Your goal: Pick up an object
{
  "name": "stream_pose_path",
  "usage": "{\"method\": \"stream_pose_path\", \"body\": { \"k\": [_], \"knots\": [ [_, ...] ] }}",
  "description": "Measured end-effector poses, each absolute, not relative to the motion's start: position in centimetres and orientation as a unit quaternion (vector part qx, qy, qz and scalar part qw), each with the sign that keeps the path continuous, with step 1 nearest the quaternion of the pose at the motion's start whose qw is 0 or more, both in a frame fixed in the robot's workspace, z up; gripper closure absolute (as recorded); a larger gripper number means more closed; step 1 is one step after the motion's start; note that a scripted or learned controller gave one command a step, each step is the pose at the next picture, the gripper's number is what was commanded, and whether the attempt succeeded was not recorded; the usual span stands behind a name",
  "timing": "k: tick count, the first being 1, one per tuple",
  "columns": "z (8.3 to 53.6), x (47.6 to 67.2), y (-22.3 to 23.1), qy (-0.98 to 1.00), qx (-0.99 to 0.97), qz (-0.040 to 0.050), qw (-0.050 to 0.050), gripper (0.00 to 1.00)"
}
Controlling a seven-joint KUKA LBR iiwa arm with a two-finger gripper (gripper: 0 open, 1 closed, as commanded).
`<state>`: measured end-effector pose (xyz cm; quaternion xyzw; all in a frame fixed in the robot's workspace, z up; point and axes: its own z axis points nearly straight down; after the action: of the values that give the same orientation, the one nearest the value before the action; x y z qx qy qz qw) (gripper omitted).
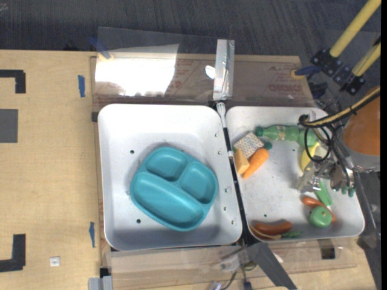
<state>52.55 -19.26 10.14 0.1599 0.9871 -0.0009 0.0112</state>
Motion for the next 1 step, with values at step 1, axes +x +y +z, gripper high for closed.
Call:
{"method": "stream_pose_path", "body": {
  "k": [1],
  "knots": [
    [10.05, 52.5, -19.24, 0.987, 0.16, -0.0007, 0.01, 0.0]
  ]
}}
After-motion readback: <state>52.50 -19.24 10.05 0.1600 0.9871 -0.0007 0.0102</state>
